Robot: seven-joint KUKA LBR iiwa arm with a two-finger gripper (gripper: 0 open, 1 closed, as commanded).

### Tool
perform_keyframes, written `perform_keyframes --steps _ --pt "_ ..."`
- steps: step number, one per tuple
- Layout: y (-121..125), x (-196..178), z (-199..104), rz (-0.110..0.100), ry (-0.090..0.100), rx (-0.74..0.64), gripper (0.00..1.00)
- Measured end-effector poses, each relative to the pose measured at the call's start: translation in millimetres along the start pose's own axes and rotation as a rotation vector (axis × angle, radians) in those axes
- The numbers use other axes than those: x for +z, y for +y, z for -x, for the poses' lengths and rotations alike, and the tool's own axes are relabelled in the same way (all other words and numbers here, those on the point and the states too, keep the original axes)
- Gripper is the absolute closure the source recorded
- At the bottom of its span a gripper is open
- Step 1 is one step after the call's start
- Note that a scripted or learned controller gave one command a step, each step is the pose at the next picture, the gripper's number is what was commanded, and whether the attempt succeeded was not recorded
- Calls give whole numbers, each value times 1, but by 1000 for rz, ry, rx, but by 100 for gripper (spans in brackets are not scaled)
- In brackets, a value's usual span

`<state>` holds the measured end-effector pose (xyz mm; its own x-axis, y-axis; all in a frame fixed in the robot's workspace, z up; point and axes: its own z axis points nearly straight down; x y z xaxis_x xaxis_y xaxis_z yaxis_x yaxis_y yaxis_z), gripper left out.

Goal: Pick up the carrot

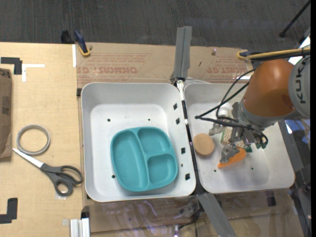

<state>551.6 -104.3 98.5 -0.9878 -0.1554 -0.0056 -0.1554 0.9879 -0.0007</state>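
Note:
An orange carrot (233, 159) lies in the right bin (256, 179), near its middle front. My gripper (230, 151) reaches down from the right under the orange wrist band, and its tip is right over the carrot's upper end, touching or nearly touching it. The arm's body hides the fingers' gap, and the carrot still looks to rest on the bin floor. A round tan bun-like object (203, 144) sits just left of the gripper.
The left bin (94, 107) holds a teal three-compartment plate (144, 158). On the bench to the left lie scissors (52, 172) and a tape roll (33, 138). Cables trail from the wrist over the right bin.

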Motion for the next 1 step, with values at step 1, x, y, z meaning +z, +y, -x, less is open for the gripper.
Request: perform_keyframes --steps 1 --pt "1 -9 1 -2 -2 -3 100"
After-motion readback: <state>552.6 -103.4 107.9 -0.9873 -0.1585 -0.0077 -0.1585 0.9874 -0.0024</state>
